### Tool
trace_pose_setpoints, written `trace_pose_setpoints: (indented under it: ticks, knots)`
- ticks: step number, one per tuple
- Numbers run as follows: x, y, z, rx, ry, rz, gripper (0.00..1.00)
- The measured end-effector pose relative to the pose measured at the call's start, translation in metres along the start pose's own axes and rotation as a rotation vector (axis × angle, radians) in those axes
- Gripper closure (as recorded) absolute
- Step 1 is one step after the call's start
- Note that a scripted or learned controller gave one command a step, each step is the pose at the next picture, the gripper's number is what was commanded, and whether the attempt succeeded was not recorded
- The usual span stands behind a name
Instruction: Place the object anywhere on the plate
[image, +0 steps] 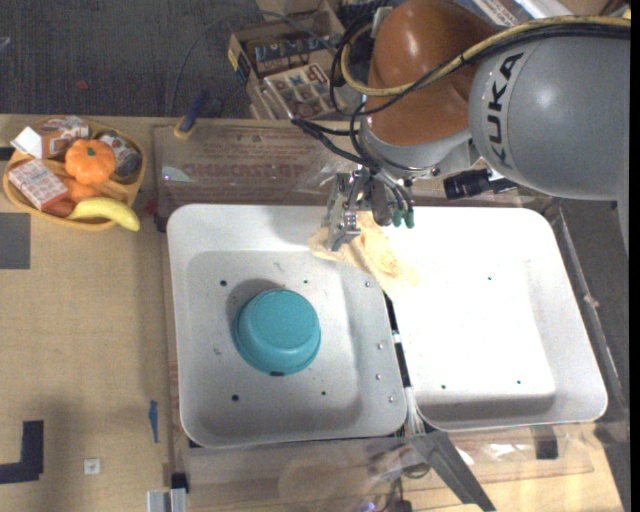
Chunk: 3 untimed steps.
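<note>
My gripper (352, 215) hangs over the back rim where the two white bins meet, and a pale, tan, floppy object (372, 255) trails from just under it, running down and to the camera's right across the divide between the bins. I cannot tell whether my fingers are apart or closed, nor whether that limp thing is truly between them or only lying beneath them. Its long axis slants from my fingertips toward the right bin (500, 320), away from where it must go. The teal plate (278, 331) sits in the left bin (200, 260), well apart from the object, down and to the camera's left of my gripper. So the coming move, as I judge it, is a carry diagonally toward the near left, with the trailing end likely to drag over the bin's rim. The floor of the left bin around the plate is bare white, with room on every side
</note>
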<state>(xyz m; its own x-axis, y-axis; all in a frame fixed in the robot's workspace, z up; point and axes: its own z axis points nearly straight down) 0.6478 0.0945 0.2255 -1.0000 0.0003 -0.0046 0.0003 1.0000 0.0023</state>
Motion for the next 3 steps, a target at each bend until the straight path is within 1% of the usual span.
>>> trace_pose_setpoints:
  ticks: [1, 2, 3]
  knots:
    - [0.009, 0.052, -0.009, -0.001, -0.001, -0.002, 1.00]
    - [0.028, 0.100, 0.001, 0.001, 0.004, -0.003, 1.00]
    - [0.028, 0.100, 0.000, 0.000, 0.003, -0.003, 0.00]
